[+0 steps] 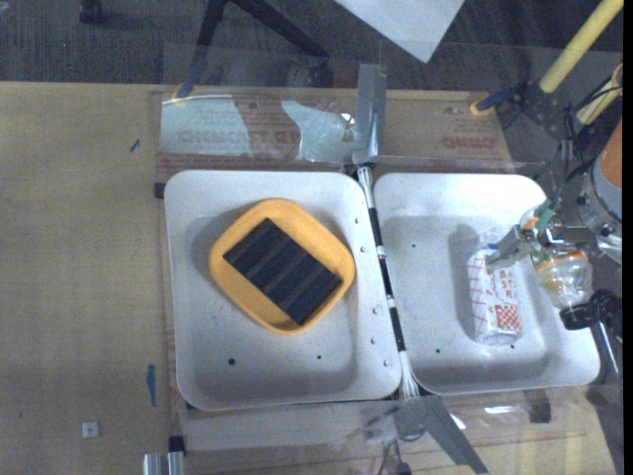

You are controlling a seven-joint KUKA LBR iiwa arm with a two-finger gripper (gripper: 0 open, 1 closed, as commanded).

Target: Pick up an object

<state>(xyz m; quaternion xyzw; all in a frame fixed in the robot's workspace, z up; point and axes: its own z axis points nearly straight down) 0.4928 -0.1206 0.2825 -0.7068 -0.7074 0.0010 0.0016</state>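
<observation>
In right bin (435, 354): red-white packet (497, 300) just left of hand (524, 240); long axis running near-far; finger state impossible to tell; orange block (282, 265) far left

Solar lamp (282, 265) lies in the left bin (198, 364) — packet (497, 300) in the right bin (435, 334).

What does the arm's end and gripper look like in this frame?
At the frame's right edge, the gripper is a small cluster of silver-grey metal parts with slim fingers, flecked with green and orange. Behind it sit black fittings and dark cables, and an orange patch of the arm above.
</observation>
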